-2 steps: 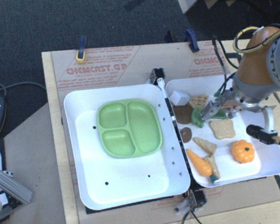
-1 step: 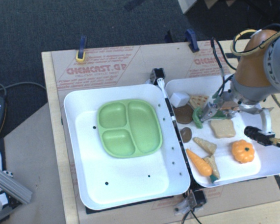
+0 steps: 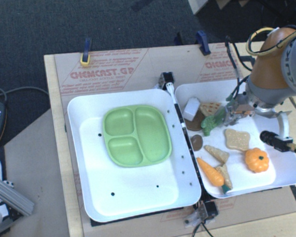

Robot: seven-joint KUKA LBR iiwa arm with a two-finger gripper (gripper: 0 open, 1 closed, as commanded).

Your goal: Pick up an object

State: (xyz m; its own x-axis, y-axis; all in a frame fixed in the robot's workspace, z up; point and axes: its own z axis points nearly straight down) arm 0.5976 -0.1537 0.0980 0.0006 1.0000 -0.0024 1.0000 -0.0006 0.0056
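From where I stood, the left bin (image 3: 93, 199) held a green divided plate (image 3: 137, 134) lying flat toward its far side, with bare white floor on the near side. Across the divider, the right bin (image 3: 286, 177) was crowded: a white block (image 3: 191, 107) at the far left corner, a brown disc (image 3: 194, 122) just beside it, a green leafy toy (image 3: 212, 122) next, a small dark oval piece (image 3: 196, 142) nearer, then a carrot (image 3: 211, 172) slanting along the near left, pale wedges (image 3: 217, 154) touching it, a slice of bread (image 3: 237, 139) in the middle and a little orange pumpkin (image 3: 257, 160) to the right. The gripper (image 3: 234, 108) hung low at the far side of that bin, right at the leafy toy's right end, so that seemed the object being tried for. I could not tell how wide the fingers stood, or whether anything was caught between them. To do it well, I judged, the grip should straddle the toy's narrow part, clear of the cracker (image 3: 210, 108) and the disc crowding it, close firmly, then lift straight up so no neighbour got dragged along.
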